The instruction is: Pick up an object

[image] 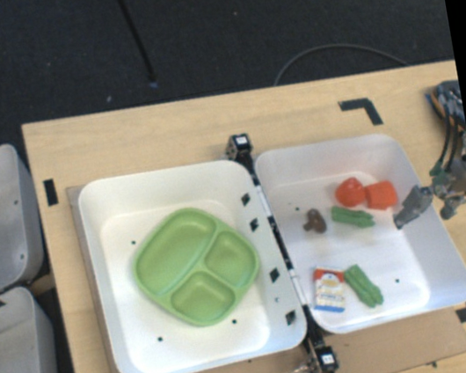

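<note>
Looking down at my bench (204, 124) right now, two white bins side by side. The left bin (125, 334) has a green divided plate (195, 266) lying flat in the middle, three compartments, tilted a bit relative to the bin walls.

The right bin (437, 279) is where all the pickable stuff is. Two red-orange blocks (365, 194) sit touching each other toward the far side, and a green pickle-looking piece (352, 217) lies just in front of them. A small brown lump (315, 221) is left of that, near the divider. Down at the near side there's a little snack packet (328, 290) in white, red and blue, with a second green piece (363, 285) lying right up against its right edge.

The gripper (415, 205) is coming in from the right edge, over the right wall of the right bin, just right of the red-orange blocks and apart from them. All I get is a grey blurry shape, so I honestly cannot tell how the pincer is set, and I see nothing clamped in it
</note>
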Action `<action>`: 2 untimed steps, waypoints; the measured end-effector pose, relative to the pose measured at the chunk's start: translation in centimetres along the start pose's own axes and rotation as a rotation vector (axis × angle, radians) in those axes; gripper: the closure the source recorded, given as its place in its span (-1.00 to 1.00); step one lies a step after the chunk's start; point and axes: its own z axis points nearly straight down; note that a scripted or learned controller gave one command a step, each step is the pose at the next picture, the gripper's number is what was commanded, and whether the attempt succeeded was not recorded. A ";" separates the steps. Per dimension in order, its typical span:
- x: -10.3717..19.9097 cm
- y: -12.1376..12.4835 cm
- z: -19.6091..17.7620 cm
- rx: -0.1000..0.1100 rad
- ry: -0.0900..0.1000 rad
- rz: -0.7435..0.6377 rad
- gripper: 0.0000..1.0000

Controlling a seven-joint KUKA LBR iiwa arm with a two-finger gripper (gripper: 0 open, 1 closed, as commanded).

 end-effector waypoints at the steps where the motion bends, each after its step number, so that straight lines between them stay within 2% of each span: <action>1: 0.1 0.2 -0.6 -0.011 -0.003 -0.004 -1.00; 2: 0.3 0.4 5.7 -0.006 -0.001 -0.002 -1.00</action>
